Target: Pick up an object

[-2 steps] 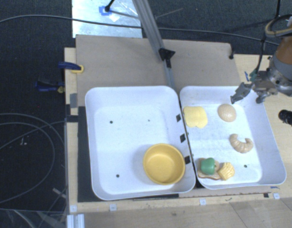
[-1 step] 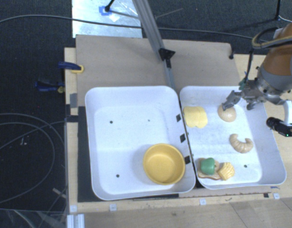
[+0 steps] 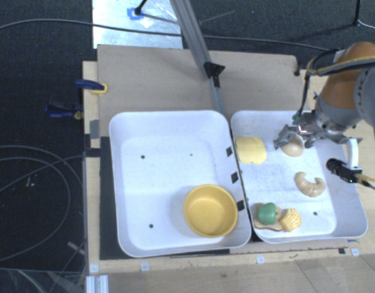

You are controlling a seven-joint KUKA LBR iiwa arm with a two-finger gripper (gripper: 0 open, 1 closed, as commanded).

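Camera view, nearest first: at the front of the right bin lies a small cluster, a green piece on a tan slab beside a ridged yellow piece. Just behind it sits a croissant, pale brown and curved. In the left bin, near its front, stands a yellow bowl. Further back in the right bin, against the divider, is a soft-looking yellow lump.

Beyond the croissant, towards the back right, the gripper hangs over a small tan ball, rounded and pale, half hidden beneath it. Whether the gripper is spread or closed cannot be told from here, nor whether it touches the ball. I judge the ball light, probably toy food, stiff enough to pinch but smooth and rounded, so apt to roll or squirt out. Best taken across its widest middle, from straight above.
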